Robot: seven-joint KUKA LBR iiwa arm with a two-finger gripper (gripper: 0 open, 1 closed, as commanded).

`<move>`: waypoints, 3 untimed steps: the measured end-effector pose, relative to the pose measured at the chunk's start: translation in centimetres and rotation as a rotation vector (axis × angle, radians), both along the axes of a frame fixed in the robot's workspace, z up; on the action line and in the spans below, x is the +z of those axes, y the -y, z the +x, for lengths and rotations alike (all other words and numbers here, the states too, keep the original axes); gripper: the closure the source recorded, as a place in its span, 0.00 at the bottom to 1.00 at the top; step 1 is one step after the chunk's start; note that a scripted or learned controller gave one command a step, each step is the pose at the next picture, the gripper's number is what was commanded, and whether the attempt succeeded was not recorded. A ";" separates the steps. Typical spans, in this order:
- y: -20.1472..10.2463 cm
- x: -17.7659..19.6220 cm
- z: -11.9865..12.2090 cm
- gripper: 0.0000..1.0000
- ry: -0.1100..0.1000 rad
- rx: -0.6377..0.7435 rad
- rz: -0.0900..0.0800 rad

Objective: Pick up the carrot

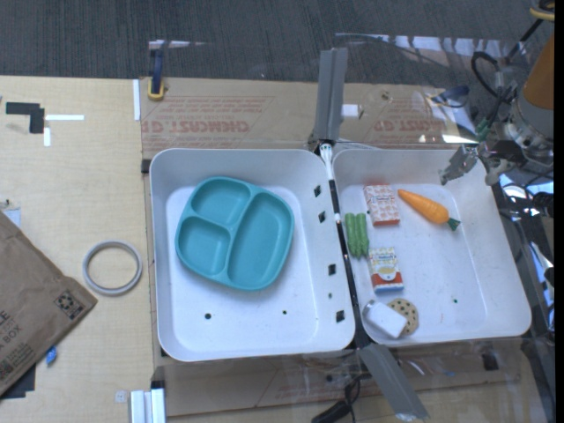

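Pincer hangs at the far right corner of the right bin, up and to the right of the carrot; nothing sits between its tips; how wide it stands I cannot tell. Carrot lies flat on the bin floor, apart from the pincer, green stub pointing right — untouched, by the look of it. Left of the carrot, a small red-and-white carton; beyond that, green beans. Judgement: the approach is barely begun; descent, grasp and lift all remain.
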State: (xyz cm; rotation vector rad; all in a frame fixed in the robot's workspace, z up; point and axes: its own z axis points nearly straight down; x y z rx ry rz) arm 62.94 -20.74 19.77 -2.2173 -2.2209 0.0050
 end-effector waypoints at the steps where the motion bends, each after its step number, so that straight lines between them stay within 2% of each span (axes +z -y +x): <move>1: -1.4 -10.8 -0.3 0.00 0.003 0.062 -0.001; 2: -1.5 -10.2 -0.3 1.00 -0.001 0.064 -0.001; 3: 1.5 -10.9 -2.2 1.00 0.000 0.110 0.001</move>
